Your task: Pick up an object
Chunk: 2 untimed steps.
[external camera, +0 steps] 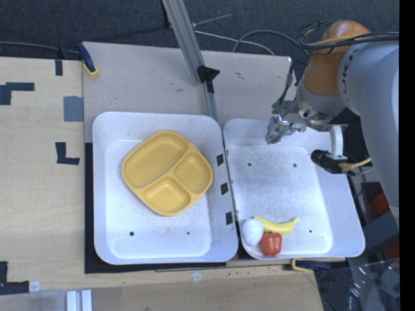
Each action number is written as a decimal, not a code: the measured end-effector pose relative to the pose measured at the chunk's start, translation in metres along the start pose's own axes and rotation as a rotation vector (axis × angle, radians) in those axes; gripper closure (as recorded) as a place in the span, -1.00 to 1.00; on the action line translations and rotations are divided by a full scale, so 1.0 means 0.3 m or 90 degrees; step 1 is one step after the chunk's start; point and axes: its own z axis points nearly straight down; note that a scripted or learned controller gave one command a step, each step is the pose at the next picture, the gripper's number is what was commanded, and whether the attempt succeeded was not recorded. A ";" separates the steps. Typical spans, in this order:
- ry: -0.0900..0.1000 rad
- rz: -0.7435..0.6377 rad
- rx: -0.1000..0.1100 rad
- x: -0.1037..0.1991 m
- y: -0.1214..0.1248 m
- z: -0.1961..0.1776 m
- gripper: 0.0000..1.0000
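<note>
1. Yellow, white and red pieces of toy food sit bunched in the near left corner of the right bin: a banana, an egg and a red pepper or tomato. They touch one another and press against the bin's wall.
2. A yellow divided plate lies flat in the left bin, well apart from the food.
3. Grey and orange, the arm reaches in from the right, and its gripper hangs over the far edge of the right bin, well away from the food pile. Nothing shows between its fingers; whether they are parted or closed I cannot tell, as the tips are too small and dark to read.
4. My judgement: the task is at its start, in the approach step, with no object chosen or touched yet.
5. The next move probably calls for travelling across the bin toward the near corner, then lowering over one piece. The banana, lying on top and a little apart, looks the easiest to take; the egg and red piece are crowded against the wall, leaving little room for a finger on that side.
</note>
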 end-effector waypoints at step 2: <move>0.000 0.000 -0.002 0.017 -0.001 -0.362 1.00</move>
